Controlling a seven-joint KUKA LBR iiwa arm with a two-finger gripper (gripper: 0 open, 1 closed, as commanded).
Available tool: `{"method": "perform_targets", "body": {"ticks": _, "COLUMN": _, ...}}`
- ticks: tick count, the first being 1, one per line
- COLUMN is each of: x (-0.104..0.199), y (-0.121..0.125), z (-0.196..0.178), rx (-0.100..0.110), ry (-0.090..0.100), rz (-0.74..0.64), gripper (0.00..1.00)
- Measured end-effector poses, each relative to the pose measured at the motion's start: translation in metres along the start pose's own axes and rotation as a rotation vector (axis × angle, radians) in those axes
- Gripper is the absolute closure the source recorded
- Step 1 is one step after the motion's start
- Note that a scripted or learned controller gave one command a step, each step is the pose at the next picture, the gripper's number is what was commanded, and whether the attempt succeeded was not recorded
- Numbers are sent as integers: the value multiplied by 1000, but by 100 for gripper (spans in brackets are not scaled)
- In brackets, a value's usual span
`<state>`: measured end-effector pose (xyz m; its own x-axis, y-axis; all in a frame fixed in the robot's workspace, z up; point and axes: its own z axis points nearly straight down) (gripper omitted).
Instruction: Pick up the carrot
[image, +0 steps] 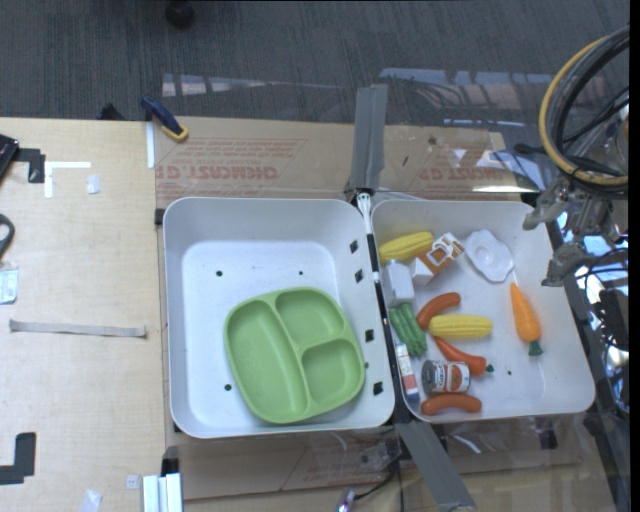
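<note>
A pale wooden bench (70, 380) fills the left of the scene, dark carpet beyond it at the top. Two shallow white bins sit side by side: the left white bin (200, 240) carries a big light-green plastic tray with three compartments (295, 355), lying at a slant. The right white bin (560, 385) is crowded. At the right edge, the grey arm's gripper (562, 240) hangs over that bin's upper right rim, tangled in cables, and whether it is open or closed cannot be told. Now the small items: a yellow corn cob (405, 246) near the top left, a second yellow corn cob (460, 325) mid-bin, a clear plastic lid-like piece (488, 255), an orange-and-white carton (440, 256), a green bean bundle (408, 330) and a small tin can with a red label (445, 377). And the orange carrot with its green tip (525, 317) lies alone toward the right side of that bin, tip pointing down, apart from the gripper.
</note>
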<state>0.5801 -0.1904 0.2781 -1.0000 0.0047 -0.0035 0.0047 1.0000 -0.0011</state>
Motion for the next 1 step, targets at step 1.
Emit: {"method": "perform_targets", "body": {"ticks": 1, "x": -7, "y": -31, "z": 175, "rx": 0, "ry": 0, "rz": -56, "gripper": 0}}
